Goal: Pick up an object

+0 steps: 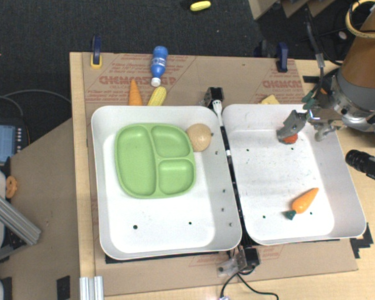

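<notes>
Carrot-shaped orange toy with a green stub [302, 202] lies at the near right of the right-hand shallow white bin [262, 186], well apart from everything else in it; to the left, across the dark seam, the left-hand shallow white bin [156, 230] holds a pale green plastic plate with three compartments [155, 160], sitting flat toward the far half of that bin; a round tan ball-like object [199, 137] rests just beside the plate's far right corner, close to the bin's right wall. Farther back in the right bin, the grey two-finger gripper [292, 127] hangs low over the far right area, reaching in from the right; a small red-orange object [290, 139] shows just beneath its tip, touching or nearly so; whether the claw is clenched or released cannot be told. Beyond the bins, on the brown cardboard sheet [237, 74], lie a small orange cone-like toy [134, 93], a yellow corn-like toy [157, 95] and a blue and white small bottle [158, 64].
</notes>
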Motion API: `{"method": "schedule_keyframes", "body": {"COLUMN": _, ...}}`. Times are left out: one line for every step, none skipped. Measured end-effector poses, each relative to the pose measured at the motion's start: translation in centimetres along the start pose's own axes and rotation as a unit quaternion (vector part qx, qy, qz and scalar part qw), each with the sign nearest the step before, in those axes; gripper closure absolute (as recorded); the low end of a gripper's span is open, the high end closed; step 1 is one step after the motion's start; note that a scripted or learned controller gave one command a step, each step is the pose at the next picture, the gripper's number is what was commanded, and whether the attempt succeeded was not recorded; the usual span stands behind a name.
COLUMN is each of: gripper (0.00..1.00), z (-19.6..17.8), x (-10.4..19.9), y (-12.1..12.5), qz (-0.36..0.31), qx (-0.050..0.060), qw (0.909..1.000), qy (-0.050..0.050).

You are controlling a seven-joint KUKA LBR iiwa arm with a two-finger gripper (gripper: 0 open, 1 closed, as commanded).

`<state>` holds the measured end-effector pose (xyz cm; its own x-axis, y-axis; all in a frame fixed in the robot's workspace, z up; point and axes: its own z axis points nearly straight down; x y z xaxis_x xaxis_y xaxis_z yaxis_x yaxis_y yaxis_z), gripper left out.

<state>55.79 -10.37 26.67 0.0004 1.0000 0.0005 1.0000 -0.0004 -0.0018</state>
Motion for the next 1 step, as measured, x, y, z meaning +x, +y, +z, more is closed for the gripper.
{"method": "schedule_keyframes", "body": {"gripper": 0.0, "z": 9.71, "x": -6.03, "y": -1.79, "qz": 0.003, "qx": 0.005, "qw": 1.0, "qy": 0.0}}
